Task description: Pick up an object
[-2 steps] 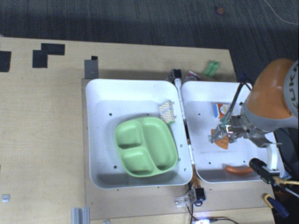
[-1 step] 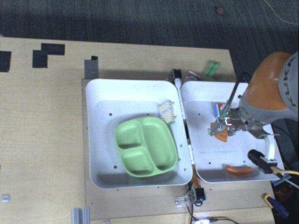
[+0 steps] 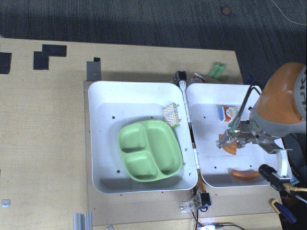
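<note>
End effector (image 3: 229, 140) low over orange piece (image 3: 230, 149).

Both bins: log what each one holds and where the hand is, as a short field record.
left bin: green divided plate; small patterned item at the plate's upper right edge
right bin: blue and orange packet near the top; orange item at the middle; orange sausage-shaped item near the bottom wall
hand: low over the right bin, right at the middle orange item
grip: cannot tell
bench: green item above the right bin
</note>
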`<control>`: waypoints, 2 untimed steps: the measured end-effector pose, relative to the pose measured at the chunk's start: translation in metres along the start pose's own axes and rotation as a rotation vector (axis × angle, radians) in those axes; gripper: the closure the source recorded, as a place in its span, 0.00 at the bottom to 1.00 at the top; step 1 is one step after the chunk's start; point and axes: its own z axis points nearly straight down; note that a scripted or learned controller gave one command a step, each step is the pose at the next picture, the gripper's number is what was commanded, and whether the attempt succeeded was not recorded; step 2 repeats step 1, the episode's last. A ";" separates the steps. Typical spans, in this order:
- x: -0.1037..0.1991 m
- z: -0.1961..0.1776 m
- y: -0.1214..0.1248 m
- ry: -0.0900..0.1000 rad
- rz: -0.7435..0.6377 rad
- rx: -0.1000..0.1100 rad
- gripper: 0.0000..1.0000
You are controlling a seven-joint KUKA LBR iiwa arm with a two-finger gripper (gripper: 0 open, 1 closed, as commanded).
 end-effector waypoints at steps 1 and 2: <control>-0.003 0.000 0.010 0.000 -0.001 -0.002 1.00; -0.003 0.000 0.010 0.000 -0.001 -0.002 1.00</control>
